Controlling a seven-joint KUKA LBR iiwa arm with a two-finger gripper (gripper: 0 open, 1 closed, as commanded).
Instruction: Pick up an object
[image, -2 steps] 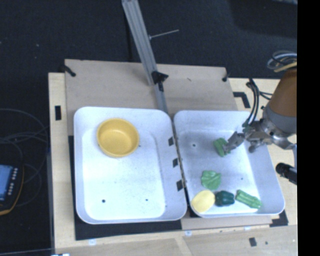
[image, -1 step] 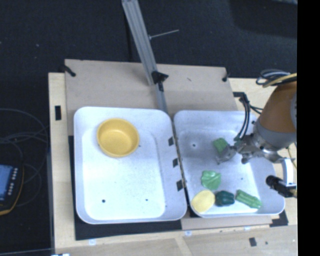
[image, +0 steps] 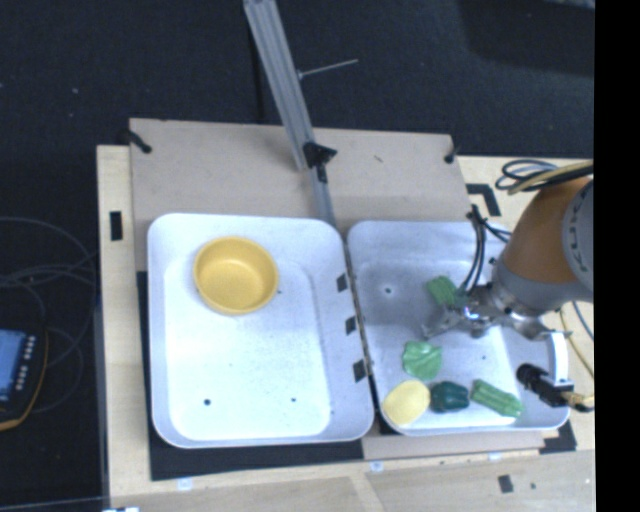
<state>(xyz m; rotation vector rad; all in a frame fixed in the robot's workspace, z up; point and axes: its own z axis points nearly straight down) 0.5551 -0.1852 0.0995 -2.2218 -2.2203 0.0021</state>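
Pincer (image: 440, 322) of the grey arm sits low in the right bin (image: 400, 255), its fingers too small and blurred to tell their spread, and nothing shows held between them. Just beside it lie green pieces (image: 422, 358); beyond, a yellow lump (image: 406, 401). Farther off, in the left bin (image: 240, 400), rests a yellow bowl (image: 236, 275); the pick looks not yet made.

Glossy yellow plastic bowl (image: 236, 275), matt white bins (image: 250, 400)

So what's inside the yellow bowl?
The yellow bowl sits in the left bin, and its inside looks bare, just yellow bottom. The bit tucked behind its near rim is covered, so something tiny could hide there.
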